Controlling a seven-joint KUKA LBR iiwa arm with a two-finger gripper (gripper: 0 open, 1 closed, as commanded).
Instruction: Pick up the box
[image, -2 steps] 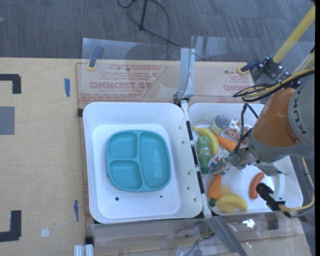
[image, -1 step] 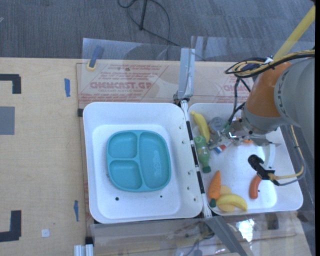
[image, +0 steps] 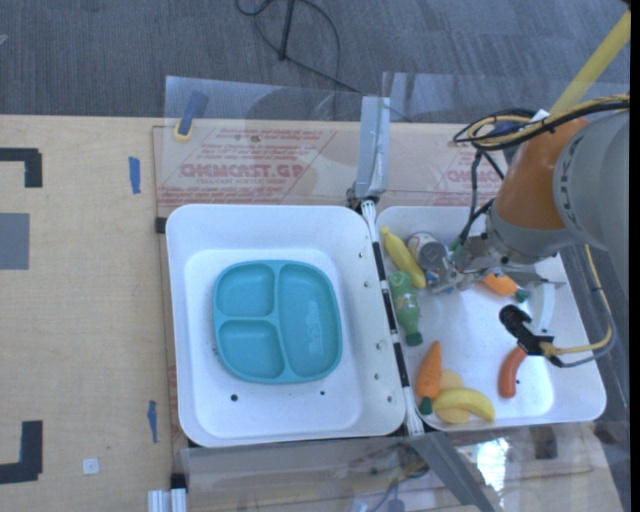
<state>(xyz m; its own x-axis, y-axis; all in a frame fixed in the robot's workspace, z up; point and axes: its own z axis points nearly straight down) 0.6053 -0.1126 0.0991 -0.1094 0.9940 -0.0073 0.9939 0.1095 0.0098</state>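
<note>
Two white bins sit side by side on the bench; the gripper (image: 447, 277) hangs low in the right bin (image: 570, 395), beside the banana (image: 402, 258). Jaw state cannot be determined, and no box can be identified among the toy items near it.

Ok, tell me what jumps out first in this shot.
The teal plate, split into three sections, lies alone in the middle of the left bin. The right bin is crowded with toy food: a carrot, bananas, a green bottle. The grey arm with its orange band reaches in over that bin's top edge.
</note>
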